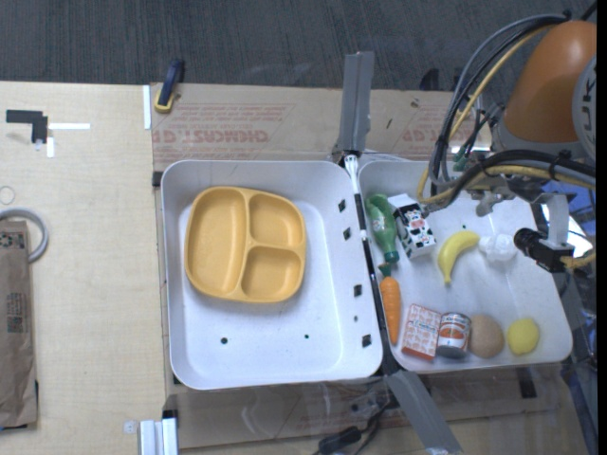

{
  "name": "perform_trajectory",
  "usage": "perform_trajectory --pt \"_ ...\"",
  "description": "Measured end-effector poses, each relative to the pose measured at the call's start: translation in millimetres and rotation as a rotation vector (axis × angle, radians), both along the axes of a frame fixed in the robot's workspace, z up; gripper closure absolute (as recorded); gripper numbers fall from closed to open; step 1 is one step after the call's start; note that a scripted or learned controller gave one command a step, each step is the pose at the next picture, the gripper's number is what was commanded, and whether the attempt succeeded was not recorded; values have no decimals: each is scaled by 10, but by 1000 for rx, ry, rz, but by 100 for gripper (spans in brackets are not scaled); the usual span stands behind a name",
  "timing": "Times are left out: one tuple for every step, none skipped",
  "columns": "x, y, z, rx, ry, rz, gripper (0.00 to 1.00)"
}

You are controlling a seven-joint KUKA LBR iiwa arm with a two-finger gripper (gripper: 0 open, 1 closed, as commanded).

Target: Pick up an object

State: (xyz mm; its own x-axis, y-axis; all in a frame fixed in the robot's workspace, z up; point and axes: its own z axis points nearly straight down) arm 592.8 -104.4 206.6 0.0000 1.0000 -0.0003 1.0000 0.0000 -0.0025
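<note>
The right bin (545, 297) holds a banana (456, 251), a green bottle (382, 226), a small black-and-white carton (414, 228), a carrot (390, 308), a red-and-white box (421, 332), a can (454, 335), a brown round fruit (486, 336) and a lemon (523, 336). My gripper (495, 246) hangs low over the right bin's upper right part, just right of the banana. Nothing shows between it and the bin floor.
The left bin (190, 339) carries a yellow divided plate (246, 245). A grey post (357, 102) rises at the back between the bins. Cables loop over the right bin's back corner. A brown bag (16, 320) lies at the bench's far left.
</note>
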Motion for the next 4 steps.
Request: perform_trajectory --pt "-322 -124 -1120 0 0 65 0" --pt "21 -279 -468 0 -2 217 0" --pt "231 -584 -1153 -1 -2 317 0" --pt "239 -597 -1053 -3 -5 315 100"
